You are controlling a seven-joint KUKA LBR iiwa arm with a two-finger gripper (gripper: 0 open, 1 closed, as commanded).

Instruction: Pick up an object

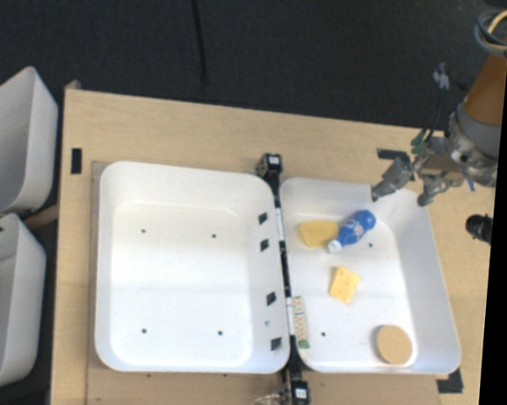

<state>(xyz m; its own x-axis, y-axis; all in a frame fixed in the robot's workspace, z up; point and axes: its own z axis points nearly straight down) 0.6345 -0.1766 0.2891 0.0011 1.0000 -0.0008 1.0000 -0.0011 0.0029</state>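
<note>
My gripper [406,191] hangs over the far right corner of the right bin [432,283], its two grey fingers spread open with nothing between them. Just below and left of it a small blue bottle [353,229] lies tilted, its white cap pointing down-left. A yellow rounded piece [317,233] touches the bottle's cap end. A yellow cheese-like wedge [344,284] lies near the bin's middle. A tan round disc [394,344] rests at the near right corner.
The left bin [177,270] sits beside the right one, joined along a black-clipped divider [279,261]. Two white containers [1,219] stand off the bench at the left. Bare wooden bench [242,134] runs behind both bins.
</note>
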